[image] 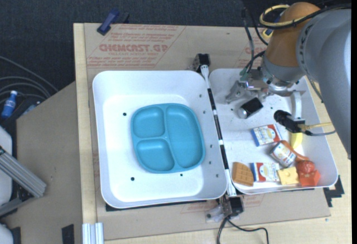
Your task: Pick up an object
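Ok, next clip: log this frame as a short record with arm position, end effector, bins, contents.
arm: reaches in from the right, over the right bin
end effector: low over that bin's upper part; no item seen between its fingers
left bin: holds a blue divided plate
right bin items: waffle, small can, red piece, small cartons, clustered at its lower end

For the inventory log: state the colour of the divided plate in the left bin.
The divided plate is light blue, plain and unpatterned, seen best in the camera view.
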Available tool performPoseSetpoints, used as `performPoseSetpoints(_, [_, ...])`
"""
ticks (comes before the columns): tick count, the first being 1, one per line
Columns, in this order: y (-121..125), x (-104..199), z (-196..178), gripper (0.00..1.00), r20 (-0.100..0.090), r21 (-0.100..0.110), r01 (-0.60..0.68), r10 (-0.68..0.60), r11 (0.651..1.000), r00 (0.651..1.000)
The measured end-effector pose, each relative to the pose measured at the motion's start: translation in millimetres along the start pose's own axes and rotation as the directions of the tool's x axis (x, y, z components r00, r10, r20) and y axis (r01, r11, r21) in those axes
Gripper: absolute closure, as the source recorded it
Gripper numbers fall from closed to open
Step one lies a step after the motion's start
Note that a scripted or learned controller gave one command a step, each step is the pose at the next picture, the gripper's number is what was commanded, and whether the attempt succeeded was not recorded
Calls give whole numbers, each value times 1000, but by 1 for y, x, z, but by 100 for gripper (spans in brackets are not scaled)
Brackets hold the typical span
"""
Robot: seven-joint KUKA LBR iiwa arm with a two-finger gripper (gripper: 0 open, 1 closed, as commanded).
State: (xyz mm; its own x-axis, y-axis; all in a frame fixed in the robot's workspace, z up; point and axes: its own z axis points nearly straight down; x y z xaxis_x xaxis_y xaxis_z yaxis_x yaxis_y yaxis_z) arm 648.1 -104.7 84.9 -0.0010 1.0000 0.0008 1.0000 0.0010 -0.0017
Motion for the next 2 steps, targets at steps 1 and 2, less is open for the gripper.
performPoseSetpoints(1, [19,2,0,0,1,-3,0,0,1000,1000])
performPoseSetpoints(2, [-55,10,1,0,0,1,-2,2,1000,1000])
